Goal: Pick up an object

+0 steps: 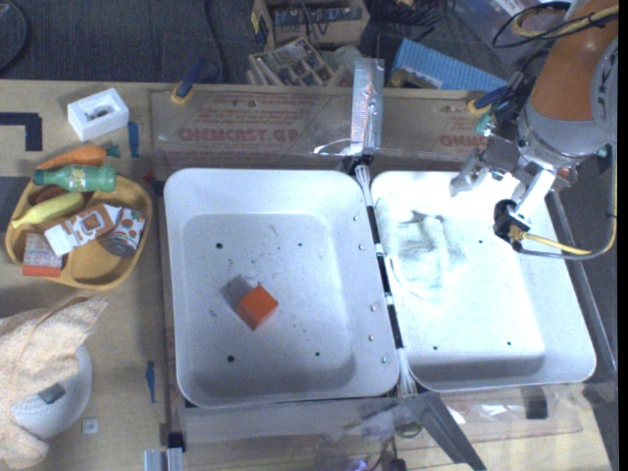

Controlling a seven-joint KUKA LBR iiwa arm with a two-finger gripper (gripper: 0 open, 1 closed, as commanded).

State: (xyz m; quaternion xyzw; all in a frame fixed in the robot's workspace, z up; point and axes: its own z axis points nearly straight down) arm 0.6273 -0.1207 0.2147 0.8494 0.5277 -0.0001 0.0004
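Orange block sits diagonal, corner toward viewer, left bin; gripper released

Matt orange block, glossy white bins

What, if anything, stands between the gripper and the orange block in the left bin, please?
Only the raised rims where the two bins meet. The gripper hangs over the right bin's far corner; the orange block lies alone on the left bin's floor.
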